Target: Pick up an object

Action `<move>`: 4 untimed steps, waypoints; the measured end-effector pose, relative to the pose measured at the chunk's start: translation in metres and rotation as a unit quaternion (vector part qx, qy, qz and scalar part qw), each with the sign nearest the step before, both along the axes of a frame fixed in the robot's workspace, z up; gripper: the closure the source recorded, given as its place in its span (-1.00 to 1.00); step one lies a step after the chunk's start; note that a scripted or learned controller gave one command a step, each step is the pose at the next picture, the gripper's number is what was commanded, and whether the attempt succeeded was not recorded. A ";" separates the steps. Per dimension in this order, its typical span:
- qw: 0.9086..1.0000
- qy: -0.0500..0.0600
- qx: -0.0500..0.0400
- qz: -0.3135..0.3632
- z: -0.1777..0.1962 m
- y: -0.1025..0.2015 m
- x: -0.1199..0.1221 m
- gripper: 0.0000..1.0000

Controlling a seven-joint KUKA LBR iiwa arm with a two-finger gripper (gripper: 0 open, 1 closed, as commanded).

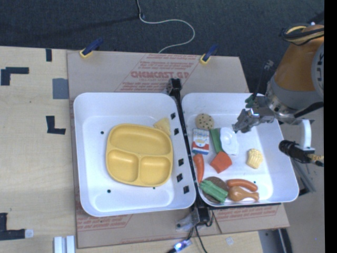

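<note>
- Step in hand: approach. The tool point(246, 121) hangs over the upper right part of the right bin point(279, 157), just beside a small white object point(228, 139). Nothing is seen between its fingers; whether they are open or closed cannot be told from this view.
- Next move, as a judgement: choose one toy, centre the tool over it, descend, close. The white object is nearest; the corn cob point(255, 158) lies free of its neighbours and looks the easier target.
- Right bin contents: cookie point(204, 122), small carton point(200, 140), green stick point(215, 139), red wedge point(221, 162), carrot point(199, 166), sausage point(241, 184), chicken drumstick point(243, 195), and a dark and green cluster point(213, 188) at the lower edge.
- Left bin point(89, 141) contents: a yellow divided tray point(139, 155) and a pale yellow wedge point(162, 124) touching the tray's upper right rim.
- Both bins rest on cardboard on the desk point(31, 157).
</note>
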State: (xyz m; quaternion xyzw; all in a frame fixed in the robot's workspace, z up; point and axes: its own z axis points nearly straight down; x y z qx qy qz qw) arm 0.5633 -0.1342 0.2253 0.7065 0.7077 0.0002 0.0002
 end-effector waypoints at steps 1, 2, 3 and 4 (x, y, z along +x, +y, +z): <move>1.000 0.001 0.001 0.002 -0.003 0.037 0.023 1.00; 1.000 0.000 0.001 0.003 0.008 0.082 0.054 1.00; 1.000 0.001 0.000 0.002 -0.012 0.122 0.079 1.00; 1.000 0.000 0.000 0.001 0.010 0.117 0.080 1.00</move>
